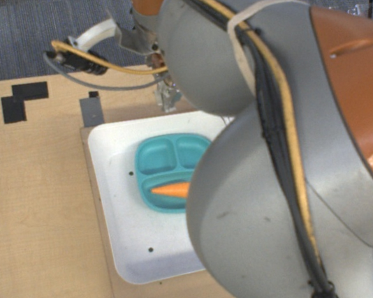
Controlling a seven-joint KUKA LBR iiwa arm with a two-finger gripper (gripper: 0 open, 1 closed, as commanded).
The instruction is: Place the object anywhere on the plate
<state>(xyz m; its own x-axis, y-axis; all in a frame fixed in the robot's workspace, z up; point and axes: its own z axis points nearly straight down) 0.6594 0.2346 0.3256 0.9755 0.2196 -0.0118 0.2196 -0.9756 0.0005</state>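
Wooden bench (36, 226), grey carpet (3, 27) beyond

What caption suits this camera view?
Orange carrot lying in the teal plate inside a white bin, grey arm looming overhead.

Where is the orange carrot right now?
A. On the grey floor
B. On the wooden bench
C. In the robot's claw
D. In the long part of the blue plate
D: the carrot lies in the long lower compartment of the blue plate, which sits in the white bin.

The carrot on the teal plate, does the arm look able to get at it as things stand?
Probably yes. The carrot lies uncovered in the teal plate's long compartment, nothing on top of it. The arm hangs over the bin and hides the plate's right side, so what lies there cannot be judged.
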